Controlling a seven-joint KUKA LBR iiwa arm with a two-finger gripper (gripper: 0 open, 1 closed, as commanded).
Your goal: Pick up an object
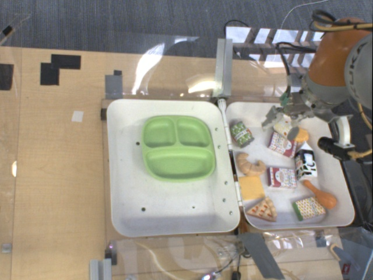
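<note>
The right bin (347,217) holds several toy foods: a green packet (240,133), a red-and-white carton (282,143), a croissant (250,165), a black-and-white bottle (305,162), a yellow cheese slice (252,186) and a pizza slice (262,210). My gripper (285,119) hangs low over the far end of this bin, open, its fingers spread to either side of a small pale object (283,125). I cannot tell if the fingers touch that object. The wrist hides what lies behind it.
A green divided plate (178,147) lies in the left bin (125,209). A second red-and-white packet (281,177), an orange drumstick (320,195) and a green-and-yellow box (309,207) crowd the near right. A metal divider (230,156) separates the bins.
</note>
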